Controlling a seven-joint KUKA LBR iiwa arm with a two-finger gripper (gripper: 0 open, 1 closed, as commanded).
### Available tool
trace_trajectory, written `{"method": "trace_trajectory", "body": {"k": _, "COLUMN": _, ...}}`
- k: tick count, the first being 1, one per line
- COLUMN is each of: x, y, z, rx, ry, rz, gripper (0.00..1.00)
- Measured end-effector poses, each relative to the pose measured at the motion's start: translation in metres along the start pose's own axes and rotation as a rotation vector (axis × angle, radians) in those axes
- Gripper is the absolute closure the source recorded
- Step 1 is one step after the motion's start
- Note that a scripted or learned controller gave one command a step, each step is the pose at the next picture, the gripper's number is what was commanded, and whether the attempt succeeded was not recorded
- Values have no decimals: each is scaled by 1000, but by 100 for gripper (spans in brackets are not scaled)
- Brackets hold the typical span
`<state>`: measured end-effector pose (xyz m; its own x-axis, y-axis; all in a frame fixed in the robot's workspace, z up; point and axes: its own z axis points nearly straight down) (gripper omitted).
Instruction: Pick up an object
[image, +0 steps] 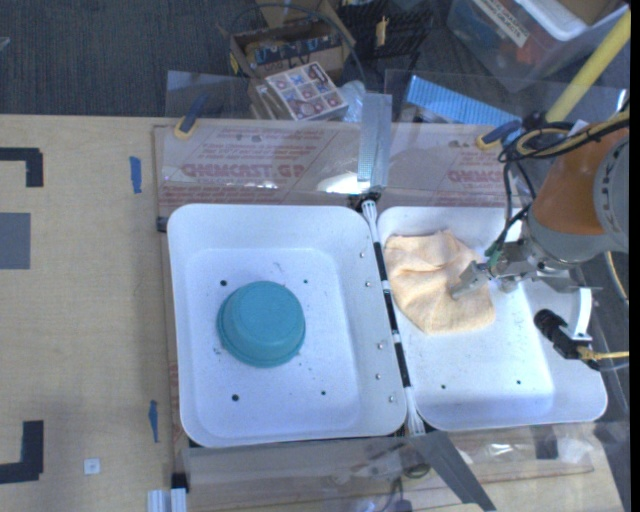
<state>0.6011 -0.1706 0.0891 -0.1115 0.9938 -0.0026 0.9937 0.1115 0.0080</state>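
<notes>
While the gripper (468, 283) hangs low over the right bin (520, 385), fingertips touching the yellow cloth (432, 285), grip state unclear, teal bowl (262, 322) upside down in left bin (200, 250).

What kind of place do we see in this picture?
Probably a robotics lab. A grey arm reaches over two white bins, one with a teal bowl, one with a yellow cloth; loose cardboard boxes lie behind.
</notes>
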Motion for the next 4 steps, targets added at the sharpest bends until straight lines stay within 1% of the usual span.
{"method": "trace_trajectory", "body": {"k": 1, "x": 72, "y": -10, "z": -1, "rx": -1, "ry": 1, "rz": -121, "gripper": 0}}
{"method": "trace_trajectory", "body": {"k": 2, "x": 70, "y": -9, "z": -12, "rx": -6, "ry": 1, "rz": -115, "gripper": 100}}
{"method": "trace_trajectory", "body": {"k": 3, "x": 70, "y": -9, "z": -12, "rx": -6, "ry": 1, "rz": -116, "gripper": 0}}
{"method": "trace_trajectory", "body": {"k": 4, "x": 68, "y": -9, "z": -22, "rx": -9, "ry": -1, "rz": -111, "gripper": 100}}
